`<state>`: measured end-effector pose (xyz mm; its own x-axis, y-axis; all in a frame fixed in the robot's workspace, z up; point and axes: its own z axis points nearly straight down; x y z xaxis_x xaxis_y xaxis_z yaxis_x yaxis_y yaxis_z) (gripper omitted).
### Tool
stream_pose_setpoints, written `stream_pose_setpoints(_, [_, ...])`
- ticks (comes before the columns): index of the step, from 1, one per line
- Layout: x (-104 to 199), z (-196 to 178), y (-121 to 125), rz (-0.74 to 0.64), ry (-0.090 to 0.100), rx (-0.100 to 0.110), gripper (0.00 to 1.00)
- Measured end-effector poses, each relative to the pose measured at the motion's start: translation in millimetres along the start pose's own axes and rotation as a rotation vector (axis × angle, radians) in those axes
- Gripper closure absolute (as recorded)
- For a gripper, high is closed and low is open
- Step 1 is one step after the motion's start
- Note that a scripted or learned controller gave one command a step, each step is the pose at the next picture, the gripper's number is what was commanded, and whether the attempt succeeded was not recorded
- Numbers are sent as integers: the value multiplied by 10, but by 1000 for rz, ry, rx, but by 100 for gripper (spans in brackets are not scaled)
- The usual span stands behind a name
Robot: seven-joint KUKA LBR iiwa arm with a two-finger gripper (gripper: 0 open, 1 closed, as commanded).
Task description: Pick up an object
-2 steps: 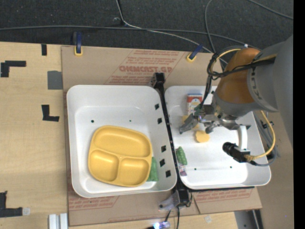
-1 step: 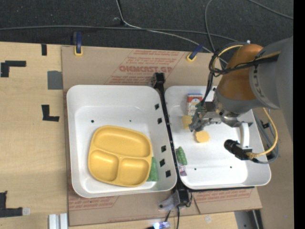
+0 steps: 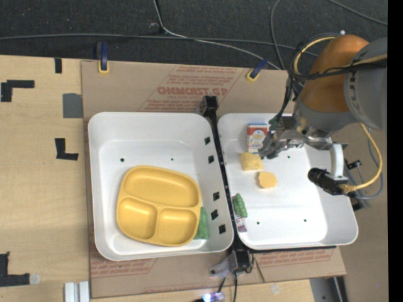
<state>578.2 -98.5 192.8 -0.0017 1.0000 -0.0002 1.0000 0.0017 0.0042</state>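
I am in the approach step: the gripper (image 3: 272,148), finger state indeterminable, hovers in the right bin (image 3: 327,231) beside the yellow block (image 3: 251,162); next, descend and close.

Bare floor right of yellow pieces (image 3: 259,170) (right bin (image 3: 327,231))

The arm (image 3: 362,87) is grey, with a broad rounded orange band above the wrist. Yellow and dark cables loop around the band and trail off at the right of the frame. Below it sits a metal-grey wrist block with a white bracket and a black cylindrical fitting. The tool (image 3: 272,145) is small, dark and metallic.
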Motion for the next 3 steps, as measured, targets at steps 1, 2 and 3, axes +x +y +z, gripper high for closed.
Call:
stream_pose_setpoints(1, [-46,-626,18,0,-1,-1,100])
stream_pose_setpoints(2, [-43,-975,25,0,0,2,100])
stream_pose_setpoints(3, [447,-733,-17,-3,0,7,100])
